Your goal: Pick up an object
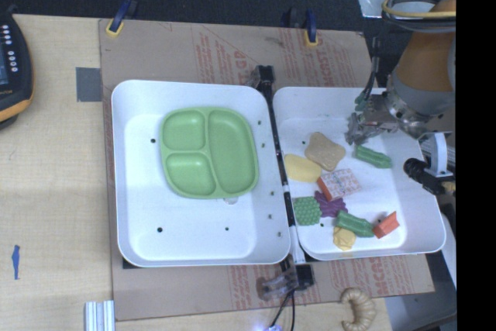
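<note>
While we hover over the right bin (422, 240), the tan bread-shaped piece (325, 150) lies just beside our fingers (363, 129), the green pickle-like piece (373, 157) near too; we judge a straight descent over one piece best. We cannot tell how far apart they stand; nothing shows between them. Farther off sits the green divided plate (209, 152).

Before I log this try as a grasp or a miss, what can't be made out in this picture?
- End effector: small and blurred in the camera view; the arm above covers much of it, so no held object can be confirmed.
- Right bin: its upper right corner is hidden under the arm.
- Purple toy: too small to identify.
- Tan object below the bins: cut off by the bottom edge.
</note>
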Tool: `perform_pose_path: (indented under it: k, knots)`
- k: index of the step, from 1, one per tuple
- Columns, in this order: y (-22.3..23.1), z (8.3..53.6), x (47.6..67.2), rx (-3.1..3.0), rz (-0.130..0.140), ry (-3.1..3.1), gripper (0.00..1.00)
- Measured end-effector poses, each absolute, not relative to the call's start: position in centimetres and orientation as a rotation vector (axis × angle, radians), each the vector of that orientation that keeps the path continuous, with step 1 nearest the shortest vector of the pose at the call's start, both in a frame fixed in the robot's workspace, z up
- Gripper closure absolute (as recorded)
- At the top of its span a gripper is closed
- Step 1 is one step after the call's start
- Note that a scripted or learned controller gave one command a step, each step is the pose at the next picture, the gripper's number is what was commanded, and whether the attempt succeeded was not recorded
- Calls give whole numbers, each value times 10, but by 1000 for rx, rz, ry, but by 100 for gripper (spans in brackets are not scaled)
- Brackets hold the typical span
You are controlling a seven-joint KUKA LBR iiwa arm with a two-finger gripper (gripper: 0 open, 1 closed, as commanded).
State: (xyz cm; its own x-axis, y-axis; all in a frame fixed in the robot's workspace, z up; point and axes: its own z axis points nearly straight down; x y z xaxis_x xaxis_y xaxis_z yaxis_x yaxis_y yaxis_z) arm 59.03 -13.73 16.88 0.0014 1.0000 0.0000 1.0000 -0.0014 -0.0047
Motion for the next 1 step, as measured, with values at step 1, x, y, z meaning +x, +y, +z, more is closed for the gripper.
perform_pose_path:
  k: [1]
  knots:
    - [-135,165,593,-2216,5,-2223,0]
